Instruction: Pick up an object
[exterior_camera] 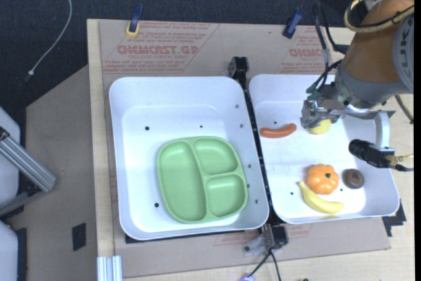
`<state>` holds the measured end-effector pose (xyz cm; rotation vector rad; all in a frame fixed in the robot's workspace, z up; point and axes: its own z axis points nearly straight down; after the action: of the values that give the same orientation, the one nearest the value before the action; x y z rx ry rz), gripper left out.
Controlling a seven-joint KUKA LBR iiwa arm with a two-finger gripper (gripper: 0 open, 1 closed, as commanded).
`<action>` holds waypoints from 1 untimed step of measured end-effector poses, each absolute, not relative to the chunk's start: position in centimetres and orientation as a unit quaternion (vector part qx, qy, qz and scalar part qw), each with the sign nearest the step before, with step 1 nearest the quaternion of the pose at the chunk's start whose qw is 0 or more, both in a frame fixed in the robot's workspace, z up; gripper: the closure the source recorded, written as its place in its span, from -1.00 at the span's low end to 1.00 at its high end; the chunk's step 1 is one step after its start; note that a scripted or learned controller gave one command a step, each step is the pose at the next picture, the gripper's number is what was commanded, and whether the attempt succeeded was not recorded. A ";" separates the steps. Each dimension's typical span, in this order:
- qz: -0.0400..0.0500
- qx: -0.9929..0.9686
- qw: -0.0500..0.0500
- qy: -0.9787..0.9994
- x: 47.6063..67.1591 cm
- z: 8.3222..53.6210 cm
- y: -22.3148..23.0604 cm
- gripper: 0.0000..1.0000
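My gripper (318,116) hangs over the back of the right bin (283,92), right above a small yellow-green object (320,128) that shows just below it. An orange-red sausage (278,131) lies to its left, near the bin's left wall. Nearer the front sit an orange pumpkin-like fruit (322,179), a yellow banana (320,201) touching its front side, and a small brown round piece (354,178) to the fruit's right. Whether the yellow-green object is held is not visible.
The left bin (131,115) holds a green divided plate (201,178) in its front half. A black fitting (368,153) on the arm juts over the right bin's right side. A clamp (239,66) sits where the bins meet at the back.
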<state>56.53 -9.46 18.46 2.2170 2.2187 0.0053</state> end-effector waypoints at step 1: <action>0.002 0.707 0.003 0.708 57.7 24.2 -9.5 1.00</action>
<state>57.66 -9.49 24.19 2.2152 2.2185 0.0067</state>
